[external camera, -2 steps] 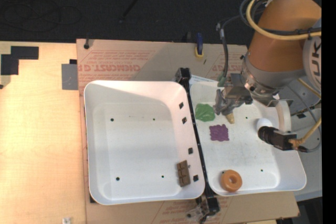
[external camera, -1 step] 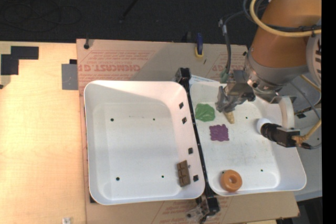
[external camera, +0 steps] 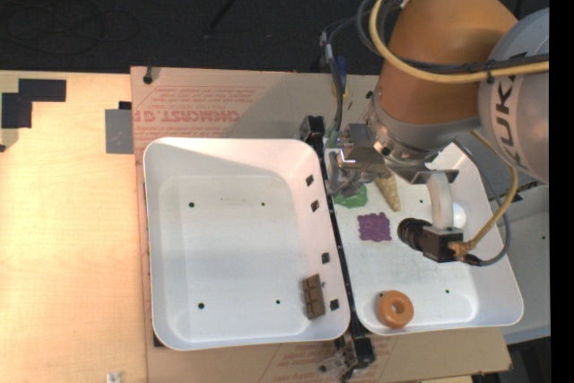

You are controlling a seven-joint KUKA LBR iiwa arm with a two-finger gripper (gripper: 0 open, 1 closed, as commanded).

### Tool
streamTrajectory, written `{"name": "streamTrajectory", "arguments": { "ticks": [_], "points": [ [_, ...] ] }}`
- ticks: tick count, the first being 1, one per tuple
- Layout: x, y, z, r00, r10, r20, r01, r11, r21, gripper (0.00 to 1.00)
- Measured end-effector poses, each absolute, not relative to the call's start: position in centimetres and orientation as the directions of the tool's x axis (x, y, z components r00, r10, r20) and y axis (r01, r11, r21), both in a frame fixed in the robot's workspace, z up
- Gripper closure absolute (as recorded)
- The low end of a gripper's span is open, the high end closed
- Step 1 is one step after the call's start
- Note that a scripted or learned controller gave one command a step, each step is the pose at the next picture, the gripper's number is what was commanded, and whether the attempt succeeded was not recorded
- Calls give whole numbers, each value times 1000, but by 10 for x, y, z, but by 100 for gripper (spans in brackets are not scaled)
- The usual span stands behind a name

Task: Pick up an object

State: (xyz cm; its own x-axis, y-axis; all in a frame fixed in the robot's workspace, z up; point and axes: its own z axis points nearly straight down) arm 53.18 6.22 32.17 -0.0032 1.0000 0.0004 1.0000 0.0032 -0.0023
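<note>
- While the gripper [external camera: 344, 164] hangs low over the near-left part of the right bin [external camera: 448, 300], beside the wall it shares with the left bin [external camera: 233, 247], the green object [external camera: 352, 194] lies directly at its tip, so close that contact cannot be judged.
- Whether the claw is open or closed cannot be told from this angle, because the wrist and the metal body cover the tip. Nothing is seen gripped in it.
- Counted: two white bins and five loose things.
- Four of them are in the right bin: one green object, one purple piece [external camera: 375, 227], one cream cone [external camera: 387, 190] and one orange ring [external camera: 395, 308].
- One is in the left bin: a brown block [external camera: 313, 296] near its lower right corner.
- Purple piece sits just beside the green object, the cone is near both, and the ring lies well apart at the bin's front.
- Green object looks small, bright green, flat and irregular in outline, partly hidden under the gripper.
</note>
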Motion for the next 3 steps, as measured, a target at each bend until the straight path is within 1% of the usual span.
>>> {"name": "streamTrajectory", "arguments": {
  "ticks": [1,2,3],
  "points": [
    [521,109,418,-3,1000,0,1000,3,1,100],
    [541,122,541,-1,1000,0,1000,1,3,100],
    [534,175,471,-2,1000,-2,1000,2,-7,100]
  ]
}}
